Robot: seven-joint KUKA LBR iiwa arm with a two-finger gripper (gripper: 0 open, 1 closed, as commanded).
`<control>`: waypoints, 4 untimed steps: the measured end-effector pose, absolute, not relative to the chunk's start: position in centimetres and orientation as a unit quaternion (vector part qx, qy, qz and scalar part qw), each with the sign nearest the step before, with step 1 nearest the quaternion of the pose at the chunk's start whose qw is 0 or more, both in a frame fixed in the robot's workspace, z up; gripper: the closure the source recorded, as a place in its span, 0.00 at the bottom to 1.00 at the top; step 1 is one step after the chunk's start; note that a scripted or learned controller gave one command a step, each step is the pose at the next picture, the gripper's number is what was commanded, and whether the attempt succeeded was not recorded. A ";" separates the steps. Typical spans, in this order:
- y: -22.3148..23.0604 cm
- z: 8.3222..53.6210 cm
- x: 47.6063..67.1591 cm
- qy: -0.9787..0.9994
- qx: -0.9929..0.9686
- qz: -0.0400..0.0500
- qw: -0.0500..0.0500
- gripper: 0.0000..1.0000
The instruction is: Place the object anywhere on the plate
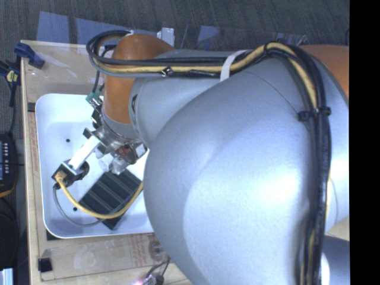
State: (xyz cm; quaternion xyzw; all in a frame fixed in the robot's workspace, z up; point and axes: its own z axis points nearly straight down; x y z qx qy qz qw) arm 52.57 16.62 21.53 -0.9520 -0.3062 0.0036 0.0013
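My gripper hangs below the orange wrist band, low inside the left white bin. Directly under and in front of it lies a black ribbed rectangular thing with a yellow edge, on the bin floor. A white bar with a black tip sticks out to the left of the gripper, and a thin yellow cable loops from it. Whether the gripper touches the black ribbed thing is hidden by the wrist.
The grey arm body covers the middle and right of the view, hiding the second bin. The wooden bench edge runs along the front, with clamps and a dark device at the far left.
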 end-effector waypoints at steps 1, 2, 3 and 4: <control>8.1 19.0 54.9 -0.254 -0.967 0.005 0.002 1.00; 9.2 20.1 62.7 -0.134 -0.991 0.001 0.001 1.00; 12.2 34.5 63.0 -0.168 -0.986 0.001 0.001 1.00; 14.1 43.8 58.9 -0.240 -0.971 0.002 0.001 1.00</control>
